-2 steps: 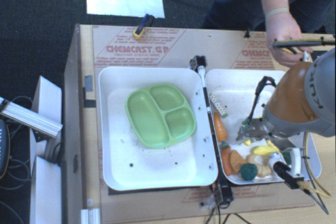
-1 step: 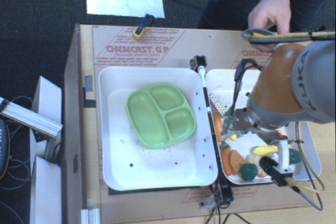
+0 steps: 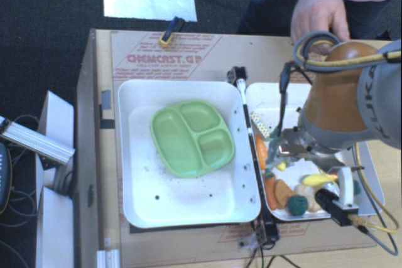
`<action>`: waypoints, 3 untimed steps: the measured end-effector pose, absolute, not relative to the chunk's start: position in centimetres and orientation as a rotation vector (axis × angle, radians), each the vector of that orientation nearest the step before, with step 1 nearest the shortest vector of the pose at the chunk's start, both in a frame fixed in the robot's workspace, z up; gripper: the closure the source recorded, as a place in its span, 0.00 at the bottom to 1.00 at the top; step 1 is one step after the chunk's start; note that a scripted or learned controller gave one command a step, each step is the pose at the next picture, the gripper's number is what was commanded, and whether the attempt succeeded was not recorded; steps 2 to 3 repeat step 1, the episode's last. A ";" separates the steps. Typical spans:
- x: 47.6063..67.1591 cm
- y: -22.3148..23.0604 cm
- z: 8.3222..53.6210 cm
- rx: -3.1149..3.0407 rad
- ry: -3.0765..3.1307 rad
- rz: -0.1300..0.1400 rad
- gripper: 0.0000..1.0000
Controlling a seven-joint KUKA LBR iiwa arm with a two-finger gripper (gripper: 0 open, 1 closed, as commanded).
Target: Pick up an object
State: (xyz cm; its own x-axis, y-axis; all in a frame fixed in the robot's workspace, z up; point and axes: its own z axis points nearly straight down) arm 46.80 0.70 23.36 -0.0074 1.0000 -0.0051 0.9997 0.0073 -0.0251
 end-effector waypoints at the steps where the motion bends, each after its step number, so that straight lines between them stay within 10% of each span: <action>1: 48.7 1.2 24.9 -2.216 -2.227 -0.001 1.00; 3: 48.7 1.2 24.9 -2.216 -2.227 -0.001 1.00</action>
